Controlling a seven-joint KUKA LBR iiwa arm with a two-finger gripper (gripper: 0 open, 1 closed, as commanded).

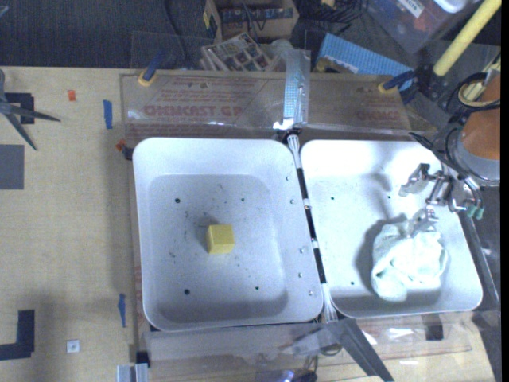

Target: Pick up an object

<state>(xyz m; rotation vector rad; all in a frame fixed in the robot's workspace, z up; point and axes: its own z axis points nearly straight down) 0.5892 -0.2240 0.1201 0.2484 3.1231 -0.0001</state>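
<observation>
A small yellow cube lies near the middle of the left bin. A crumpled white cloth-like bundle with faint green marks rests in the near right part of the right bin. My gripper reaches in from the right, just beyond the bundle, with its fingers spread apart. The nearer fingertip sits at the bundle's top edge, and the farther one is over bare bin floor. Nothing is held between them.
The two bins meet at a raised ridge. A clear plastic wall stands behind the bins. The arm's orange band is at the right edge. Cables and boxes lie beyond the bench.
</observation>
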